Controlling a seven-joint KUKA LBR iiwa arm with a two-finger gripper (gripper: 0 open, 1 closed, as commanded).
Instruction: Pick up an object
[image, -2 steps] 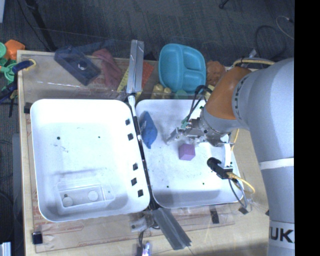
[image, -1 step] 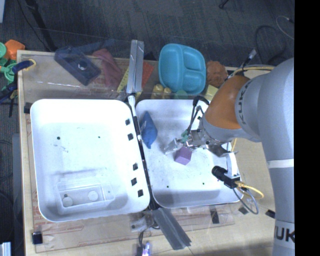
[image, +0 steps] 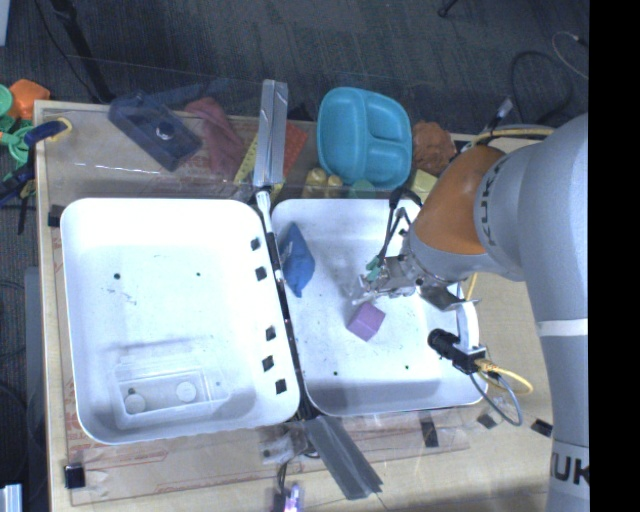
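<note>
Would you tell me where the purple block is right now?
The purple block lies in the right bin, near its middle, just below the gripper and right of the blue object.

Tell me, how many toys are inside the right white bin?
2. A blue object lies against the right bin's left wall, and a purple block sits near the middle, just below the tool. The arm could be hiding more.
</note>
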